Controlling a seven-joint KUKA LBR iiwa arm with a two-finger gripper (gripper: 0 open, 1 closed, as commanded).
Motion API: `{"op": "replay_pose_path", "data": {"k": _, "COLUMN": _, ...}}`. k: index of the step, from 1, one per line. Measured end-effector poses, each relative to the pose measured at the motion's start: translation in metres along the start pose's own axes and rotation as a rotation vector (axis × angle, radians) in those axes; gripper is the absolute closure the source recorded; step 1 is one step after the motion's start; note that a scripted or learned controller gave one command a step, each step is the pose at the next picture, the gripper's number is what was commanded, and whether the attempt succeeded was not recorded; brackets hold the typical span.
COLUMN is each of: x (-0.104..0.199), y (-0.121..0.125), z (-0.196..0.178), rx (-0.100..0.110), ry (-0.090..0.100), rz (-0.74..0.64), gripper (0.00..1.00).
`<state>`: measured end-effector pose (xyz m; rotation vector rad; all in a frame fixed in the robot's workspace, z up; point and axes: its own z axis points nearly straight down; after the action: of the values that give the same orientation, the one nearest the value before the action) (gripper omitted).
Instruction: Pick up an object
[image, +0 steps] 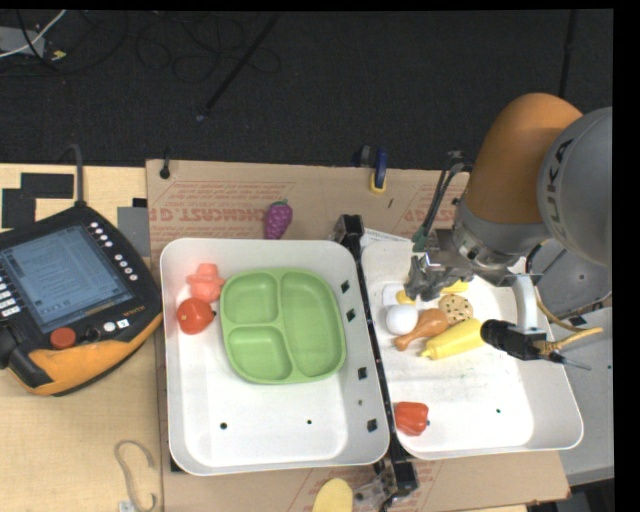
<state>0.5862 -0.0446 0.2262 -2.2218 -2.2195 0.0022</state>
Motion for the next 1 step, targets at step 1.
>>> {"op": "replay_pose_path", "data": {"k": 1, "x": -0.0014, "y": -0.0053, "z": -0.0086, "rx": 0.000, "ry": 0.000, "rz": 0.001, "gripper": 1.00}}
